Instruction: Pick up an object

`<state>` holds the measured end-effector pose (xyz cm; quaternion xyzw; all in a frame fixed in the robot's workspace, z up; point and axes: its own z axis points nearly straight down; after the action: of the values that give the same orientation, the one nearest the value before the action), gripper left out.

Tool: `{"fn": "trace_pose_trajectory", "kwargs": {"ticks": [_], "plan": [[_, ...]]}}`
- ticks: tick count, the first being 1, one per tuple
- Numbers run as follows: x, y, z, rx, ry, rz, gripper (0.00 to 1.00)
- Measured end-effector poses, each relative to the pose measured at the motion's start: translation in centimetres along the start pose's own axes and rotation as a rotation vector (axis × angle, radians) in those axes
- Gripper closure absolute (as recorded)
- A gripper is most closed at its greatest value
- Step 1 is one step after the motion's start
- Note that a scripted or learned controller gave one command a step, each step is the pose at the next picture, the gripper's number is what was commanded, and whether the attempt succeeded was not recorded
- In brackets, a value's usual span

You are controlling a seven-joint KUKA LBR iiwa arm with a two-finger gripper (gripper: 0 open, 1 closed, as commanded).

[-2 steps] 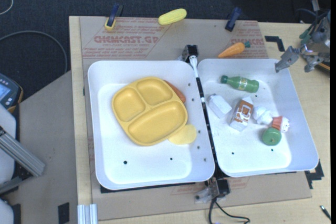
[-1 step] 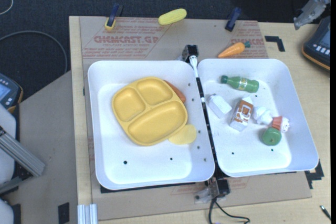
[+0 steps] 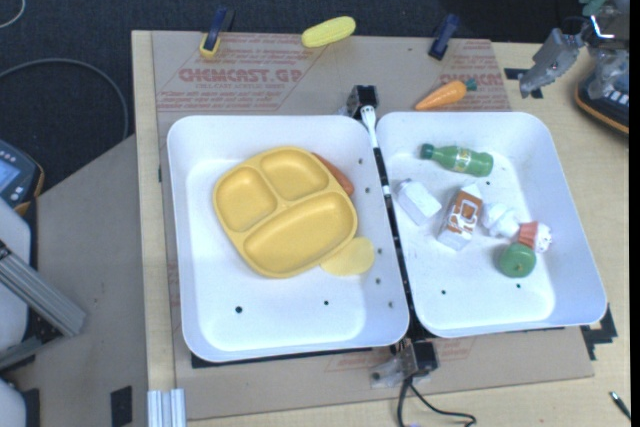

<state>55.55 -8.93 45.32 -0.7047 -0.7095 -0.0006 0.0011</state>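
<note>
The right bin point(image 3: 560, 177) holds a green bottle point(image 3: 455, 158) lying on its side, a white block point(image 3: 418, 201), an orange and white carton point(image 3: 462, 218), a small white and red item point(image 3: 527, 233) and a green round object point(image 3: 517, 261). A yellow divided plate point(image 3: 285, 210) lies in the left bin point(image 3: 190, 215), partly covering an orange thing point(image 3: 342, 179), with a pale yellow disc point(image 3: 351, 258) at its lower right edge. My gripper point(image 3: 527, 78) hangs beyond the right bin's far right corner, over the bench, well apart from all the objects.
A toy carrot point(image 3: 442, 95) and a yellow banana-shaped piece point(image 3: 328, 32) lie on the cardboard behind the bins. Blue clamps point(image 3: 214, 32) point(image 3: 444, 36) hold the board's far edge. Dark equipment point(image 3: 605, 100) sits at the right edge.
</note>
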Motion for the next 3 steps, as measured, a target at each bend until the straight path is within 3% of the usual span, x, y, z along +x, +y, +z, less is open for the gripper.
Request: {"fn": "trace_pose_trajectory", "kwargs": {"ticks": [1, 2, 3], "plan": [[7.1, -4.3, -0.9, 0.001, 0.000, -0.001, 0.00], [16.7, -7.7, -1.0, 0.002, 0.000, -0.006, 0.00], [16.1, -7.5, -2.0, -0.002, -0.002, 0.005, 1.00]]}}
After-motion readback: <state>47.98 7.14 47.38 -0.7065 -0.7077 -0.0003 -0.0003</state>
